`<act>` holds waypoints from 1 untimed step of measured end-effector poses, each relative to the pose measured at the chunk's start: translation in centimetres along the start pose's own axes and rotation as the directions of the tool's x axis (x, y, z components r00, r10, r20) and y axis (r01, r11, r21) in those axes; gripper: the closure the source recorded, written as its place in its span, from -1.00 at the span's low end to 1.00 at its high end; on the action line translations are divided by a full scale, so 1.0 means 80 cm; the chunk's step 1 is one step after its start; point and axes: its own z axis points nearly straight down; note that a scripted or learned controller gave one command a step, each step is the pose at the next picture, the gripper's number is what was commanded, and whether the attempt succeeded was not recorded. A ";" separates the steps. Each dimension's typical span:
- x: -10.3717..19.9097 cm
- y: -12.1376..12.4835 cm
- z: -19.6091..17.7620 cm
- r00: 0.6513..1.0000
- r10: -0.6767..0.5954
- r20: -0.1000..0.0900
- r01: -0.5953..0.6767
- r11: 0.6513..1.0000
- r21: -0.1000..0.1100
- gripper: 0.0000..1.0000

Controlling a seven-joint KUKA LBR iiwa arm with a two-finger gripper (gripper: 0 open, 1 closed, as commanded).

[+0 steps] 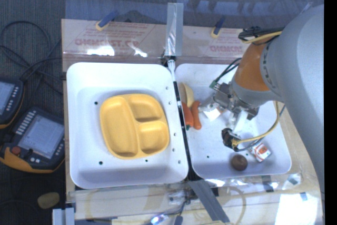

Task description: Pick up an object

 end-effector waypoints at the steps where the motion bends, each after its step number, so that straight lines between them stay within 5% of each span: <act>1: -0.013 0.009 0.002 0.872 0.490 0.005 -0.490 0.872 0.002 -1.00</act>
